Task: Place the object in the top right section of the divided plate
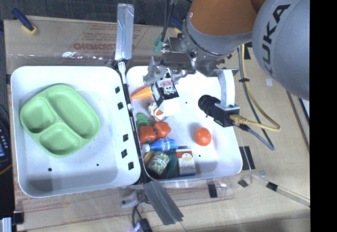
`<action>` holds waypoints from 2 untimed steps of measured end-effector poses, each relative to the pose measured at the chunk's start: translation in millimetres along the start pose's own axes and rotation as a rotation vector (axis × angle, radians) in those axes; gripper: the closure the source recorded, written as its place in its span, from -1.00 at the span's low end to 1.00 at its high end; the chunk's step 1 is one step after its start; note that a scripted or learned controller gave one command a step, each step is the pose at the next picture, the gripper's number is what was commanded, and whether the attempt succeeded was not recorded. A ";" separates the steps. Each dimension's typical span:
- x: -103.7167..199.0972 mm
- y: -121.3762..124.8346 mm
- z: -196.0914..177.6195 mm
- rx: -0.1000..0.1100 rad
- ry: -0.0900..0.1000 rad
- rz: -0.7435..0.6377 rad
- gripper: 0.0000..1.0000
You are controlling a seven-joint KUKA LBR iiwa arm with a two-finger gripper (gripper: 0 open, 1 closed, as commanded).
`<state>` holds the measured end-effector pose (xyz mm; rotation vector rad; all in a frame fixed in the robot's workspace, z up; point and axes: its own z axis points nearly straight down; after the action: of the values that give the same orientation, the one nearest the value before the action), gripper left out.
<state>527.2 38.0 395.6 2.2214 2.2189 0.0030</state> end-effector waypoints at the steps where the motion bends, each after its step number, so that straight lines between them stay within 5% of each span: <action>1: 47.0 -30.7 110.3 0.009 -0.001 -0.217 1.00; 2: 145.4 16.1 76.9 0.005 0.000 -0.234 1.00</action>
<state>543.7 183.4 318.7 1.9492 2.4657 -0.0036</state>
